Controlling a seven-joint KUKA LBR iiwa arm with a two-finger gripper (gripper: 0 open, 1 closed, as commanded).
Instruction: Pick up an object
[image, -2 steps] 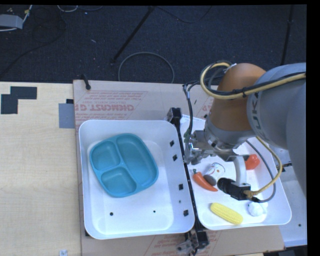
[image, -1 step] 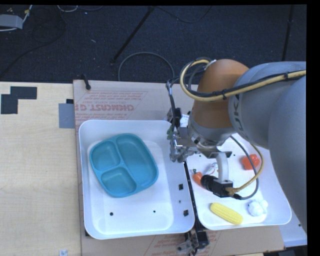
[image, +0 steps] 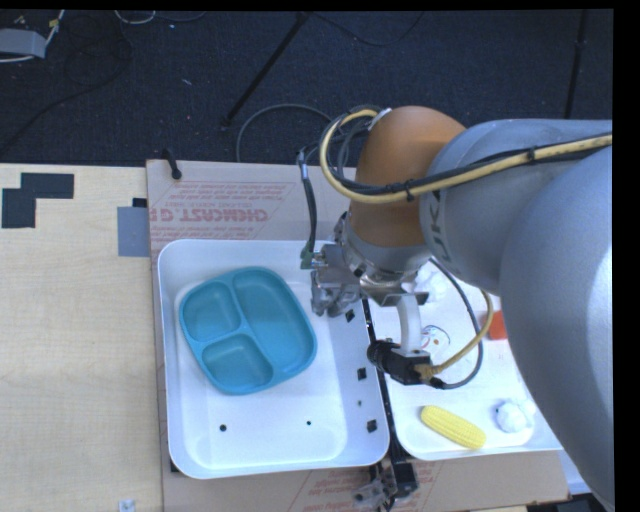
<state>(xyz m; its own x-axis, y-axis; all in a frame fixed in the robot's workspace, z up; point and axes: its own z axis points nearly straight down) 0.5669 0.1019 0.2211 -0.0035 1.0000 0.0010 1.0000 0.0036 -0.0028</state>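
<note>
A blue divided plate (image: 246, 329) lies flat in the left white bin (image: 260, 430), toward its back left. A yellow corn cob (image: 452, 426) lies in the right bin (image: 440, 450) near its front edge, with a small white object (image: 512, 416) to its right. An orange object (image: 496, 325) peeks out from behind the arm at the right bin's far side. My gripper (image: 330, 297) hangs over the right edge of the left bin, just right of the plate's far corner. Nothing shows between its fingers.
The large grey arm with its orange band covers most of the right bin. A cardboard sheet (image: 215, 205) lies under the bins, on a pale wooden bench (image: 70, 330). Bare white floor shows in the front half of the left bin.
</note>
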